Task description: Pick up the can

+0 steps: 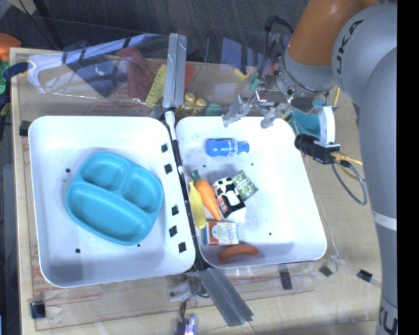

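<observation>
Fixed overhead view, slanting down on both bins [49, 145].

— What do we have in the left bin [49, 257]?

— We see a blue divided plate [115, 197] lying near its middle, tilted a little, three compartments facing up.

— And in the right bin [300, 194]?

— Toward the far side we find a small blue bottle [225, 147] on its side. Along the wall next to the divider, a banana [196, 204] lies just beside a carrot [209, 197]. A black-and-white cow-patterned toy [225, 189] touches a green packet [244, 184]. Nearer us sits a small carton [223, 233], with a reddish sausage [237, 252] at the near edge.

— Beyond the bins?

— We make out clear plastic sheeting [98, 72] on the desk [349, 285], with an orange and green toy [0, 54] at the far left.
</observation>
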Available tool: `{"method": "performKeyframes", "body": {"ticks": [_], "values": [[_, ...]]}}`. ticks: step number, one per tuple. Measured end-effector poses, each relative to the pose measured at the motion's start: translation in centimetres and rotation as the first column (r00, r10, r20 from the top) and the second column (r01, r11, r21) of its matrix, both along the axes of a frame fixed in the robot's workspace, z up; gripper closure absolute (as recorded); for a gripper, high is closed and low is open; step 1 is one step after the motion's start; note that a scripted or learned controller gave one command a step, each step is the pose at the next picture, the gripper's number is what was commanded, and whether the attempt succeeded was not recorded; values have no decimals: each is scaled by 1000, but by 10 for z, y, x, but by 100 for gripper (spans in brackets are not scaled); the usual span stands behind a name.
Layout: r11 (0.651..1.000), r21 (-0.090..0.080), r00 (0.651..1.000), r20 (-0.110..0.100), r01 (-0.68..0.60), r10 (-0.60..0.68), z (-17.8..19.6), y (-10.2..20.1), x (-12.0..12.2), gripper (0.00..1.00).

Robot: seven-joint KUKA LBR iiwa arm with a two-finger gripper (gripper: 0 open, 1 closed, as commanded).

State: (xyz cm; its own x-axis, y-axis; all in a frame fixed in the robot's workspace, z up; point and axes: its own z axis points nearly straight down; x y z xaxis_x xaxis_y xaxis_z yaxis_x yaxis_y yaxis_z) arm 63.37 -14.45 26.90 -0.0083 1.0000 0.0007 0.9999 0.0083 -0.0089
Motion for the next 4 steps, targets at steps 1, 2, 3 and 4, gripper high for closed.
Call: {"method": "performKeyframes", "body": {"ticks": [1, 2, 3, 4], "values": [[1000, 1, 1000, -1, 23, -23, -124, -66, 22, 0], [985, -4, 985, 16, -173, 173, -147, -57, 27, 0], [986, 2, 986, 2, -168, 168, -181, -39, -45, 0], [986, 1, 986, 6, -168, 168, -136, -62, 18, 0]]}}
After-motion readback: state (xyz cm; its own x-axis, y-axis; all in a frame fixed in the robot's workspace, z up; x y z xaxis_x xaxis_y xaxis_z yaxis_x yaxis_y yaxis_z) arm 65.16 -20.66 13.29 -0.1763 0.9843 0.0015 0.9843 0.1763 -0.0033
